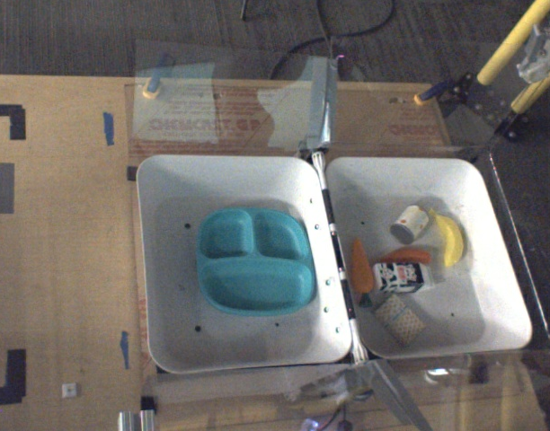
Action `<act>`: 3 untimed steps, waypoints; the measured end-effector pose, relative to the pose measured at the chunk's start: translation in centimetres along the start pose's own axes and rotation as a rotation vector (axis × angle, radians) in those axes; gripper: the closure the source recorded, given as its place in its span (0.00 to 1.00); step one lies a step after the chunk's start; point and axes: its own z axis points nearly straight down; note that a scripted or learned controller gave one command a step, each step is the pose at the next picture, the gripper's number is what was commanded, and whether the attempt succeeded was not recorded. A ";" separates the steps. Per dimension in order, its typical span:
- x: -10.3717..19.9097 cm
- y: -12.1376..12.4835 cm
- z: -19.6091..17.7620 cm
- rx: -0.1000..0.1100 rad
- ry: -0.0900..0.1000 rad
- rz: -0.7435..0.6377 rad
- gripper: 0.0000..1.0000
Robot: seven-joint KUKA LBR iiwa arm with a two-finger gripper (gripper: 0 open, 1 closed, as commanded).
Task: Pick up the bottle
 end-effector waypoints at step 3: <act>0.2 -8.3 2.2 -0.005 0.021 -0.027 1.00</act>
